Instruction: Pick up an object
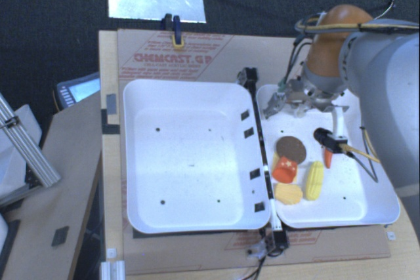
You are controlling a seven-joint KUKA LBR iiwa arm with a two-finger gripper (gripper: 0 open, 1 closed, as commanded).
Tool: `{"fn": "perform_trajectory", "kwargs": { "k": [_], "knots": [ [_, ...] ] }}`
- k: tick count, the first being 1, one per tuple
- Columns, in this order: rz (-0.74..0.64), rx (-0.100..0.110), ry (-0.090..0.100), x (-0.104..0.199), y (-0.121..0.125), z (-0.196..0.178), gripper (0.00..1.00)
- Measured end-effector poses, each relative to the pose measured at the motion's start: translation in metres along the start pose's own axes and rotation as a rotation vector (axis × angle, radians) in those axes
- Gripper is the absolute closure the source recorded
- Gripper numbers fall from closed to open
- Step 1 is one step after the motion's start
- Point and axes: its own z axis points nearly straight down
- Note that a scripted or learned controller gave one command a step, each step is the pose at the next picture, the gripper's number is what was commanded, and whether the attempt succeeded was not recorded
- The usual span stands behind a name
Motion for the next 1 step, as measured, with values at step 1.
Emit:
{"fn": "perform_trajectory", "kwargs": {
  "k": [1],
  "knots": [
    [-0.002, -0.003, 0.000, -0.0001, 0.0012, -0.0117, 1.00]
  ]
}}
